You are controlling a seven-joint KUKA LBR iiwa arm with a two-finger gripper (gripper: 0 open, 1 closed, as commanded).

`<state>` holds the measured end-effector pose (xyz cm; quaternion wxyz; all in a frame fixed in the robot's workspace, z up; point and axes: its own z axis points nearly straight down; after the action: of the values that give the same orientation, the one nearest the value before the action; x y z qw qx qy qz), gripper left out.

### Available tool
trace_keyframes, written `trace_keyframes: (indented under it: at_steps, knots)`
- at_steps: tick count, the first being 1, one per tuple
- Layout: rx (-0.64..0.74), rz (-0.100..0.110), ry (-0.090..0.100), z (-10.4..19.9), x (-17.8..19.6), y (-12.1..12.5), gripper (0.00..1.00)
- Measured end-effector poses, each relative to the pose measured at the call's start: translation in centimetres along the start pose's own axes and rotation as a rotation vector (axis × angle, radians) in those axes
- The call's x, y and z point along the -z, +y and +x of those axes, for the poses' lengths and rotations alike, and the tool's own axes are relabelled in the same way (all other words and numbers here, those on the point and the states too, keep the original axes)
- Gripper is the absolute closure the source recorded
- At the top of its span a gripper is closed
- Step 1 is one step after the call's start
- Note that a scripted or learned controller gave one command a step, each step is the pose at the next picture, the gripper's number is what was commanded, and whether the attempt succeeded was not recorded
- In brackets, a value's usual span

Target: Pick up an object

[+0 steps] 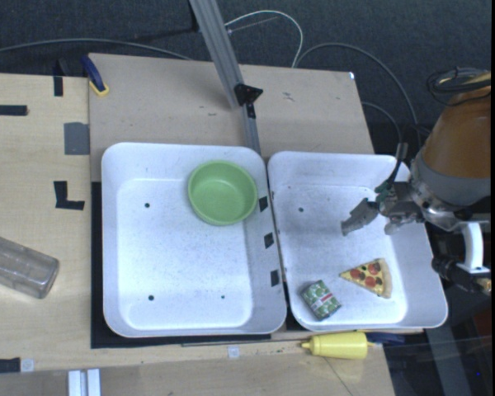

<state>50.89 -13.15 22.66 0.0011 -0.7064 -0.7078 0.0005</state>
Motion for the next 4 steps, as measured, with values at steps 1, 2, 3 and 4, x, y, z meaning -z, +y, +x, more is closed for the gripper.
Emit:
trace_keyframes:
  at_steps: [1, 2, 3, 4]
  knots:
    - [0.000, 0.000, 0.000, 0.0, 0.0, 0.0, 0.00]
    - [-0.002, 0.004, 0.000, 0.0, -4.9, -1.0, 0.00]
    - [-0.001, 0.006, 0.001, 0.7, -11.1, -1.2, 0.00]
    - [-0.001, -0.006, -0.003, 0.7, -13.7, -1.1, 0.00]
